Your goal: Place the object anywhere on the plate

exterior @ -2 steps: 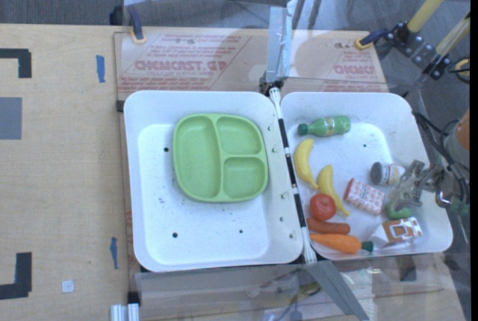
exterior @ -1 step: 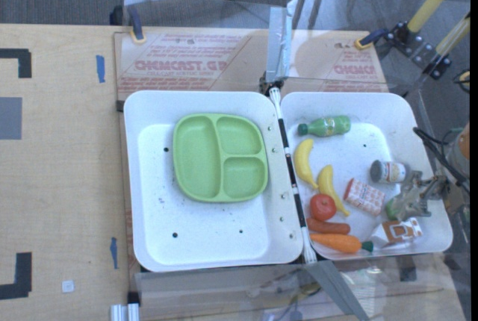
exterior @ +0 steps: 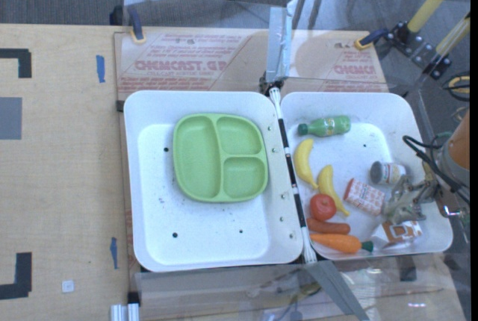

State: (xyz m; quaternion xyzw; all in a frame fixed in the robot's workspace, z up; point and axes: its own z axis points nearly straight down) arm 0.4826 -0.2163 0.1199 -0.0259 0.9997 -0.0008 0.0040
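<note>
Noting for you, operator:
Arm (exterior: pixel 457 151): reaching in low at right bin's (exterior: pixel 407 112) edge.
Gripper (exterior: pixel 409 200): grip indiscernible; can (exterior: pixel 388 173) just beyond, plate (exterior: pixel 220 157) well left.

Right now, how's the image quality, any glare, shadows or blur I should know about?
Camera view: even, soft lighting with faint shadows; the green plate and the bananas look sharp. The clear panels behind the bins carry pale reflections. The gripper at the right bin's edge is cluttered and hard to read.
</note>
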